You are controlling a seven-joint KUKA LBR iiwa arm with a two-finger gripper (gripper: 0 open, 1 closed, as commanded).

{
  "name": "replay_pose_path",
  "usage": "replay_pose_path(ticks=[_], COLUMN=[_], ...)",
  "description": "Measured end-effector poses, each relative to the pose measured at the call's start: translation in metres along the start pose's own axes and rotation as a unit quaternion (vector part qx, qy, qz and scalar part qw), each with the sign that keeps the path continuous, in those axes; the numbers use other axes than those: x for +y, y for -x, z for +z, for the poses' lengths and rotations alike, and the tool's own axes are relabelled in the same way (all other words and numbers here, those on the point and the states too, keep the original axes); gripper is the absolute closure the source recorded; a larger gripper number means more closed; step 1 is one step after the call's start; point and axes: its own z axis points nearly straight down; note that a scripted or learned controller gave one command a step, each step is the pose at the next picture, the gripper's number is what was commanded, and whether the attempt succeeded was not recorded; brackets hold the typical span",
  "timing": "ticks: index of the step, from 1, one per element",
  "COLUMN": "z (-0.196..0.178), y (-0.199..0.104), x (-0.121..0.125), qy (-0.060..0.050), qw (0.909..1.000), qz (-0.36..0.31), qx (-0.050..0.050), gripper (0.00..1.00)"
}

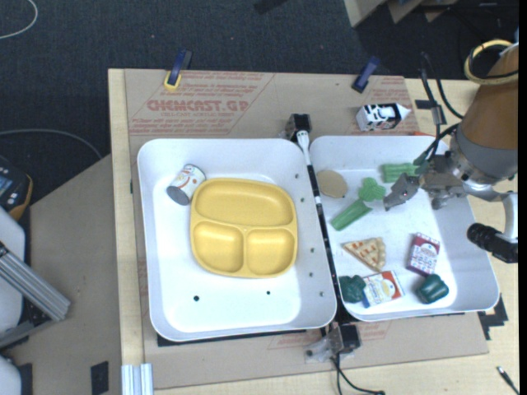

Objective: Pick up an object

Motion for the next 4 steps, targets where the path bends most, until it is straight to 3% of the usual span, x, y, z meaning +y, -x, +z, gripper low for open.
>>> replay_pose_path(ticks=[1, 3, 4], z=[-0.007, 0.104, 0.104], y=[0.000, -0.011, -0.011], x=[0.003, 0.014, 0.015], qy=[0.007, 0.004, 0.007], qw=[1.0000, 1.0000, 1.0000], qz=[-0.001, -0.001, -0.001], qx=[-0.001, 0.000, 0.000], gripper=[0.00, 0.00, 0.00])
